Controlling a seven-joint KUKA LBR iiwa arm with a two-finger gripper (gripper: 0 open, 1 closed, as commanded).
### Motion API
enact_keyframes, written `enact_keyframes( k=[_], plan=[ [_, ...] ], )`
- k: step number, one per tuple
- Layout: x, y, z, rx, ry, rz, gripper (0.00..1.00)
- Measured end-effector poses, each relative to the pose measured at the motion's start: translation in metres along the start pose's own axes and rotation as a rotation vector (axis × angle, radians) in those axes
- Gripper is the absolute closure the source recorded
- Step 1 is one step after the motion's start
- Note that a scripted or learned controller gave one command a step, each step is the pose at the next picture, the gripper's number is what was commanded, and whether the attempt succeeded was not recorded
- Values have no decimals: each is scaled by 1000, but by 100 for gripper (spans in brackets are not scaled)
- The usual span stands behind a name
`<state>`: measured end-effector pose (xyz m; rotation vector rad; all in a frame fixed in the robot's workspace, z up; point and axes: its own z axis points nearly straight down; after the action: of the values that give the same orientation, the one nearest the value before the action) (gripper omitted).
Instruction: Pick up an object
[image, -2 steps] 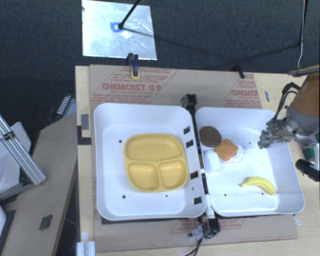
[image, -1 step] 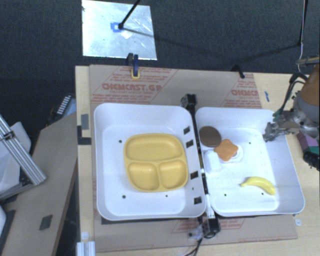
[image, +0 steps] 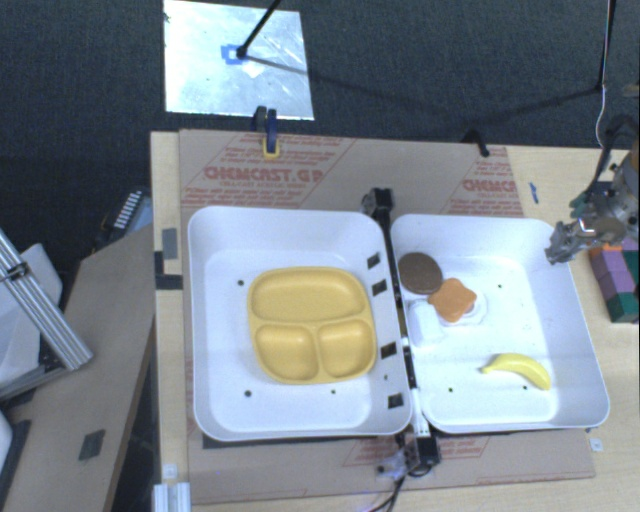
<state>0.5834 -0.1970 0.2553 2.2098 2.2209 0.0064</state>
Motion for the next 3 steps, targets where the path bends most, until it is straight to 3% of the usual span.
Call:
enact_keyframes(
  k=[1, 3],
  plan=[
    [0, 1, -16, 4, 1, 0, 100],
    [105, -10, -4, 8, 5, -4, 100]
  ],
)
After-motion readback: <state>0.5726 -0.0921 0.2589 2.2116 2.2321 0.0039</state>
